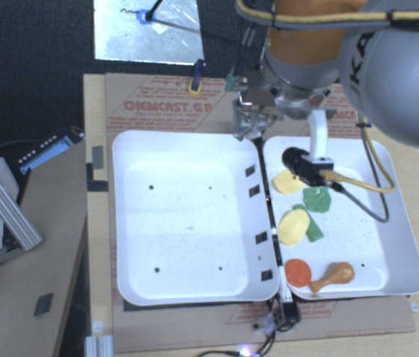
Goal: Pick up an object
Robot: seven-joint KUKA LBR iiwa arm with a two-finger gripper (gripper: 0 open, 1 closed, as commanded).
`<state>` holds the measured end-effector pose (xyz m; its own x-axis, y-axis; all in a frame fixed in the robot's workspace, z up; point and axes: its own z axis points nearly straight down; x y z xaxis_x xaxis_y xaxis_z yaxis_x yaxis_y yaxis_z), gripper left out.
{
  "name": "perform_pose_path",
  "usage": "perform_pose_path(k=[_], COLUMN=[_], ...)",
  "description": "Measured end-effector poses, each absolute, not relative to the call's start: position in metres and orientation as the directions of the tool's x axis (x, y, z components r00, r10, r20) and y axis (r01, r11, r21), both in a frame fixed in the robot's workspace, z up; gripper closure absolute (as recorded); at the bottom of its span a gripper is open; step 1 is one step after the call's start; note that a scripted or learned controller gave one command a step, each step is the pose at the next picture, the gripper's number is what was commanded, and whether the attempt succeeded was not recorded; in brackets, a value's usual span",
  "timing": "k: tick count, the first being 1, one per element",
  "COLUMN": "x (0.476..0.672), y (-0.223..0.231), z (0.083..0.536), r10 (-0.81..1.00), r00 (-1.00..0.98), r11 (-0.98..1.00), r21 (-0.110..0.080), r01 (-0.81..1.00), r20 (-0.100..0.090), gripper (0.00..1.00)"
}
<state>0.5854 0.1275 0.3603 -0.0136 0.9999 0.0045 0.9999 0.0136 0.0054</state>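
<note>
**binwatcher:** Yellow plastic lemon-shaped toy lies mid right white bin, touching the green leaf piece. Looks light, hard and slick.

**kuka_fan:** Best gripped across its narrow middle. The gripper hovers at the bins' top divider; can't tell how it's set.

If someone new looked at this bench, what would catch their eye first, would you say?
Most likely the big grey arm with its orange band, looming in from the upper right above the bins. Next, the small bright cluster in the right bin: two yellow pieces, a green piece, a red disc and a tan drumstick shape.
</note>
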Motion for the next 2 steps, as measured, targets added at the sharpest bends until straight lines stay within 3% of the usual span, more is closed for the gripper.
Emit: perform_pose_path(k=[1,2], x=[0.534,0.504], y=[0.172,0.184], z=[0.505,0.538], r10=[1.0,1.0], r00=[-0.013,-0.007], r11=[0.013,0.007], r21=[0.017,0.006], r01=[1.0,1.0], r20=[0.009,0.004], gripper=[1.0,1.0])
